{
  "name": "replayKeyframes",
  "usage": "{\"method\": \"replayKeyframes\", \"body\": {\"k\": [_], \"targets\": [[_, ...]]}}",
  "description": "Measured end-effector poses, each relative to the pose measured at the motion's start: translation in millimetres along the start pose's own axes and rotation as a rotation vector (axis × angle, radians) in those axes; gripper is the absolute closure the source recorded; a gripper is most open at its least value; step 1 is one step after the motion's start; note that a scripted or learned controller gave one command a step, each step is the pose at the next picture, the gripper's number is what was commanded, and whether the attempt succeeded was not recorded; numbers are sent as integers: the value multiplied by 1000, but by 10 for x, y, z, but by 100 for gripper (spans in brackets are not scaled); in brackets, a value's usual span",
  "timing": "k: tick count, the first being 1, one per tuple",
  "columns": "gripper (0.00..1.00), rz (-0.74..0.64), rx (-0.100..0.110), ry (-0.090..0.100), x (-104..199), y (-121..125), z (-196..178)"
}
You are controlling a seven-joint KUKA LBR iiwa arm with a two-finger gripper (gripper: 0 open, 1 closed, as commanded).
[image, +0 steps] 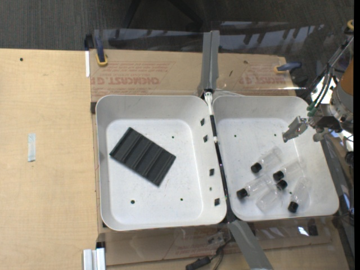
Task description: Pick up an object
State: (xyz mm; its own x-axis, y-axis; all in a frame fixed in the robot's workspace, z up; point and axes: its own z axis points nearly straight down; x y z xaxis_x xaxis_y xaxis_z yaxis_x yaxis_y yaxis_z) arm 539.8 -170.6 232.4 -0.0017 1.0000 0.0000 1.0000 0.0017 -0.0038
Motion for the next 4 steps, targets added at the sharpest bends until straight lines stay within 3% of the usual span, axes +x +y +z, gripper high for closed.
{"method": "replayKeyframes", "body": {"k": [1, 2, 3, 4], "targets": [[0, -51, -2, 0, -67, -164, 1042], [0, -70, -3, 1, -381, -619, 1414], [100, -67, -6, -1, -391, -610, 1322], [100, 32, -3, -1, -46, -368, 114]]}}
